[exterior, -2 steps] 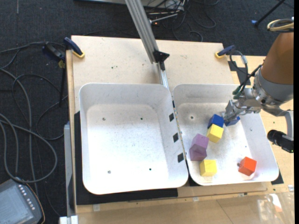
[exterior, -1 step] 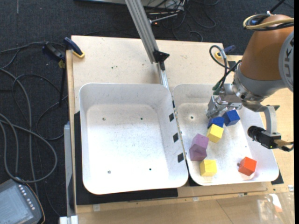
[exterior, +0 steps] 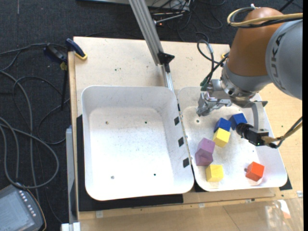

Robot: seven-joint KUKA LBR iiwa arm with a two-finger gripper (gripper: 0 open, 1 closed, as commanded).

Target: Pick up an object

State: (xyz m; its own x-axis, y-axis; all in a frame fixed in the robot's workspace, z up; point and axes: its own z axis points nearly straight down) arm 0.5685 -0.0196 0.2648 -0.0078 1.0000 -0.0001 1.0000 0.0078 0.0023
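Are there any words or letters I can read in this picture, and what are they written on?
"KU": big letters on the grey robot arm, cut off at the picture's edge.
The screen of the handheld device at the bottom left corner is too blurred to read.
No writing shows on the coloured blocks or the white bins.

- Two bins side by side — left bin (exterior: 96, 129), right bin (exterior: 276, 177).
- Right bin holds six blocks (exterior: 222, 136).
- Gripper (exterior: 204, 107) hangs over its rear-left part.
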